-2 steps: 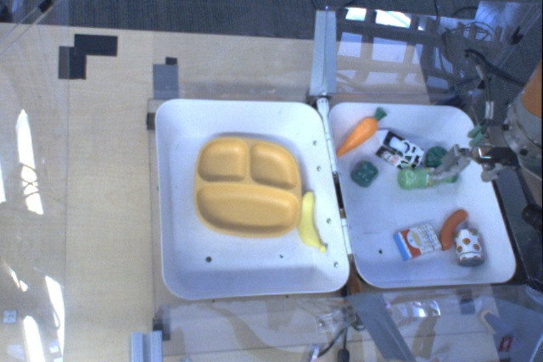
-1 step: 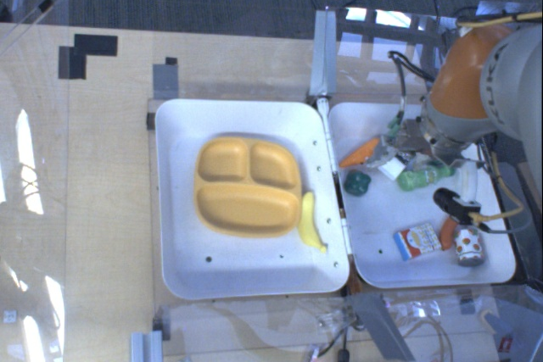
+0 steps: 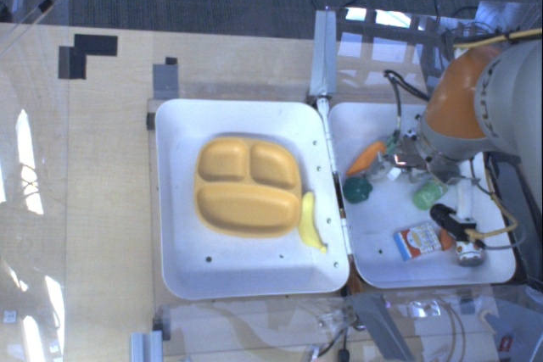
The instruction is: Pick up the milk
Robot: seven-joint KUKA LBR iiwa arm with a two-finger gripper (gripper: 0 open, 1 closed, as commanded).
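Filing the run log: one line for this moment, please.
arm: over right bin | milk carton: flat, near front, not held | carrot: right bin | banana: left bin, beside yellow tray

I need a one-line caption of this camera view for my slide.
KUKA arm reaches over the right bin above the milk carton; a yellow tray and banana lie in the left bin.

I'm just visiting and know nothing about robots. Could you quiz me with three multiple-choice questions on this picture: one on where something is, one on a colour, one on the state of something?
1. Where is the banana?
A. left bin
B. right bin
C. on the floor

2. What colour is the tray?
A. blue
B. yellow
C. red

3. How is the milk?
A. hanging from the pincer
B. standing on the tray
C. lying in the right bin

Answers:
1 A: it lies beside the tray in the left bin.
2 B: it is yellow throughout.
3 C: the carton rests flat on the bin floor, apart from the arm.
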